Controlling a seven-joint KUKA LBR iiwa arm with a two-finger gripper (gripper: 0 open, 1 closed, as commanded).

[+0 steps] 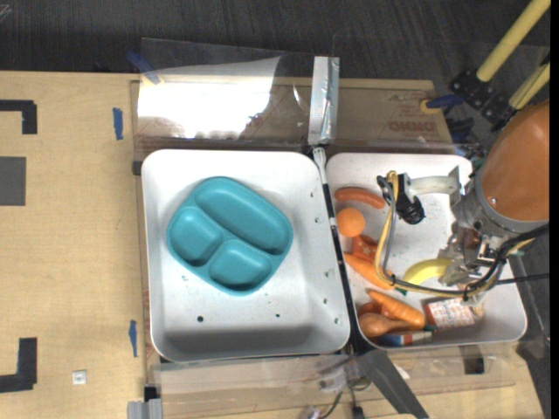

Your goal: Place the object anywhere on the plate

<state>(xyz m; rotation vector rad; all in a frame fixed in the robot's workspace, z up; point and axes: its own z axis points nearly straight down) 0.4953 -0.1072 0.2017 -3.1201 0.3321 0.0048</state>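
Teal plate mid-bin, rims clear

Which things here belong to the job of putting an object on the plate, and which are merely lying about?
Belonging to the job:
- teal plate in the left bin
- arm's hand over the right bin
- yellow toy beside the hand, the likeliest object

Lying about:
- orange ball
- carrots
- small labelled box
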